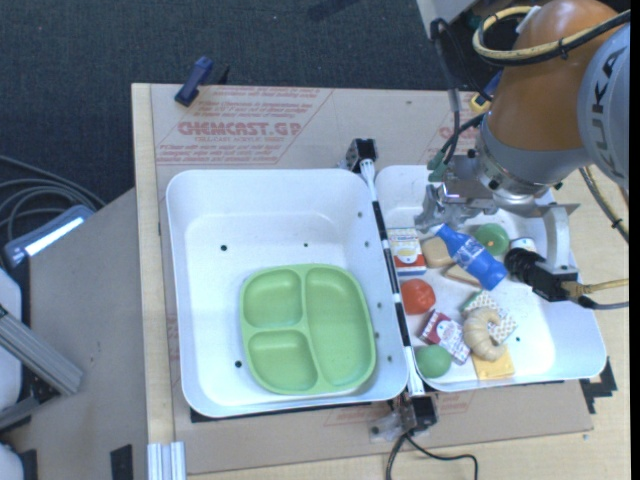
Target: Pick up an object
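The arm's gripper (445, 203) hangs low over the upper part of the right bin (575, 353), just above a blue bottle (470, 253) lying tilted among the clutter. Whether it is apart or together, I cannot tell. Over in the left bin (200, 208), a green divided tray (305, 328) sits alone.

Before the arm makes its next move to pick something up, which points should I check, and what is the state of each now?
1. Things to pick lie in the right bin: ok.
2. Blue bottle lies free on top: ok.
3. Croissant is uncovered: ok.
4. Gripper is over the right bin's far end: ok.
5. Fingers open or shut: cannot tell.
6. Green tray in the left bin is away from the arm: ok.
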You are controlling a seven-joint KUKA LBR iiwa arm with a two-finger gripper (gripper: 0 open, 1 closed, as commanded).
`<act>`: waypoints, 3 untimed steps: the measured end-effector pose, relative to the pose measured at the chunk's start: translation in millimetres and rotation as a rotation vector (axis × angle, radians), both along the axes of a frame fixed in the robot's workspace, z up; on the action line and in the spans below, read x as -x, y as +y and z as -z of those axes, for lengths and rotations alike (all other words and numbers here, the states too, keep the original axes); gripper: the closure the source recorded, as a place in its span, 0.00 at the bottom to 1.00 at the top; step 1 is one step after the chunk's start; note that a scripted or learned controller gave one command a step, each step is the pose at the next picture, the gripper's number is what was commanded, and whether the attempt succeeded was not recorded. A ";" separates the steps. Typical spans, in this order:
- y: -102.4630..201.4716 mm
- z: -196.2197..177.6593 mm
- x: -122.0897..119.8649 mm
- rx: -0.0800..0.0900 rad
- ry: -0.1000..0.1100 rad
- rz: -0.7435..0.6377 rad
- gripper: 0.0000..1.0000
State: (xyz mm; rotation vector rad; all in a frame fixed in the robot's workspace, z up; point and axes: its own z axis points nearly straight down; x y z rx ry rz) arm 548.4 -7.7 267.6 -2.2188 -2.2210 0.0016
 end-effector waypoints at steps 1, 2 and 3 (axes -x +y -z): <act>16.7 29.6 5.5 0.000 0.000 0.000 1.00; -75.9 78.6 -4.8 0.002 0.001 0.003 1.00; -88.4 48.7 42.5 0.000 0.000 0.002 1.00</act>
